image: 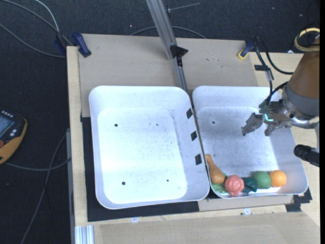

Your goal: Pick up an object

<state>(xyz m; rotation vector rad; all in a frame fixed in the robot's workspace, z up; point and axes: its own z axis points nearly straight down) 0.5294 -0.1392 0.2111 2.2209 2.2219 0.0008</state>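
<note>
A: Camera view, both bins in frame. Gripper (259,126) hangs over the middle of the right bin (228,105), arm reaching in from the right. Fingers look spread, nothing between them.

B: So no pick yet?

A: None that I can see. Objects all sit along the near wall of the right bin: an orange carrot-like piece (214,171) by the divider, pink ball (234,184) touching it, something dark teal (249,185), green ball (262,179), orange ball (278,177) at the far right end.

B: Left bin (137,146)?

A: Bare floor, dark specks.

B: Distance to the pile?

A: Gripper is well apart from the row, further from the camera. My reading: approach stage. Choosing a target, descending, closing and lifting all remain. Tight cluster against the wall may make a clean grasp awkward.
</note>
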